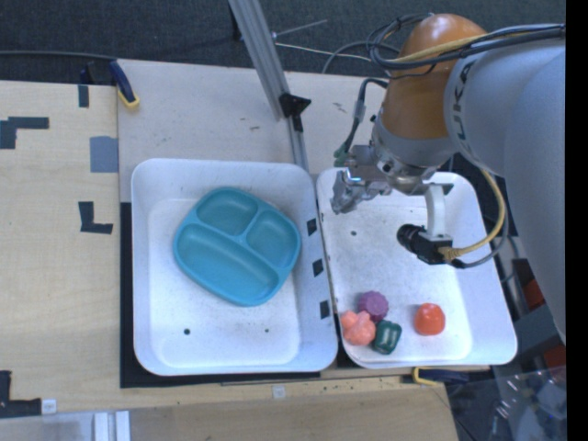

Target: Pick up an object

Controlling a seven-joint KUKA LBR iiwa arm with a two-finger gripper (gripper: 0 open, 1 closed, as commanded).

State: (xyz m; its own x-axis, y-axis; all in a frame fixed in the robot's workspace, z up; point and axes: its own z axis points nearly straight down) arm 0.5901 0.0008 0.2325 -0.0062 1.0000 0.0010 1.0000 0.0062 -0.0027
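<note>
My gripper [347, 196] hangs over the far left corner of the right bin [404, 274], pointing down; nothing shows between its fingers. Near that bin's front edge lie several small toys: a purple one [373, 303], an orange-pink one [357, 327], a dark green one [387, 337] and a red-orange one [429, 319]. They sit well in front of the gripper, with bare bin floor between them and it.
The left bin [156, 246] holds a blue divided plate [237, 244]. A slanted metal pole [262, 49] rises behind the bins. The arm's orange band [432, 53] and grey body cover the right bin's far right side. A black cable fitting [421, 243] hangs over that bin.
</note>
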